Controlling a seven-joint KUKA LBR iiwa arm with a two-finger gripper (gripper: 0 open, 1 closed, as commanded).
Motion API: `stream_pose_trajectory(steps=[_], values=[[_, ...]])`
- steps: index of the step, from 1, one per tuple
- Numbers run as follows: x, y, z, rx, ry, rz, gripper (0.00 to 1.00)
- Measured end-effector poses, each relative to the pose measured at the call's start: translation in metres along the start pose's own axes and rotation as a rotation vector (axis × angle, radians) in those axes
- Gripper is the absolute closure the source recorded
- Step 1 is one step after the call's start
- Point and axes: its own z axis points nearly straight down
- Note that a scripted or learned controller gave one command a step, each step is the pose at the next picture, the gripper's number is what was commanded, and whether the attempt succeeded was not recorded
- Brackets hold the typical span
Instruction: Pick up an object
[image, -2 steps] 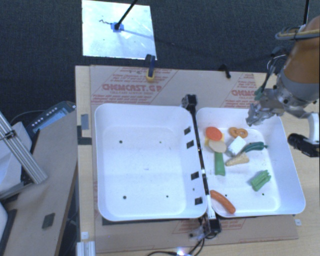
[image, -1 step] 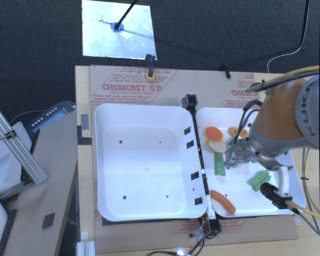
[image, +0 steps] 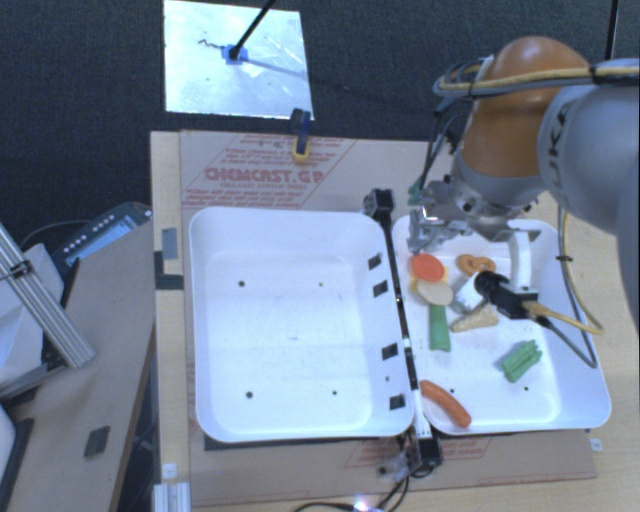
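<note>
Over on the left, one white bin sits bare beside its twin, where toy food lies scattered: a red sausage, a green stick, an orange-red disc, a green ridged piece. The gripper hangs at the far corner (whether its jaws are spread or pressed together, I cannot tell).
</note>
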Motion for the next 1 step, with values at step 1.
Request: stream_pose_trajectory(steps=[1], values=[[0.0614, 0.0031, -0.1592, -0.008, 0.003, 0.0, 1.0]])
